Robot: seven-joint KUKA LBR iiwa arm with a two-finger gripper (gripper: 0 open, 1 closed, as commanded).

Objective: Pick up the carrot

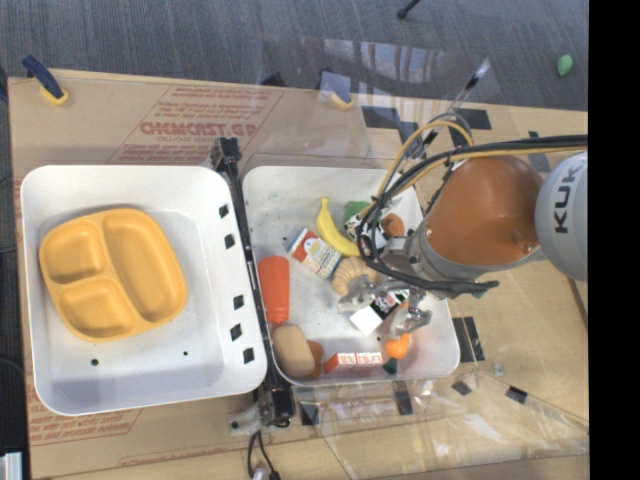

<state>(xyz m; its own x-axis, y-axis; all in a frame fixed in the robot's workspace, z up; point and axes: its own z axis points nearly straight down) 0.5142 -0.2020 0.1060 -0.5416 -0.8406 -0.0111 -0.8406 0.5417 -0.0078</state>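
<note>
The carrot (pixel 274 289), a long orange piece, lies lengthwise along the left wall of the right bin (pixel 262 193). My gripper (pixel 392 308) hangs low over the right half of that bin, well to the right of the carrot and apart from it. The wrist and cables hide most of it. Right below the gripper sits a small orange piece with a green end (pixel 398 347), near the bin's front wall.
The right bin also holds a banana (pixel 335 230), a green item (pixel 357 211), a small carton (pixel 316 253), a potato (pixel 293 350) and a red-and-white packet (pixel 355 359). A yellow divided tray (pixel 110 271) lies in the left bin (pixel 40 368).
</note>
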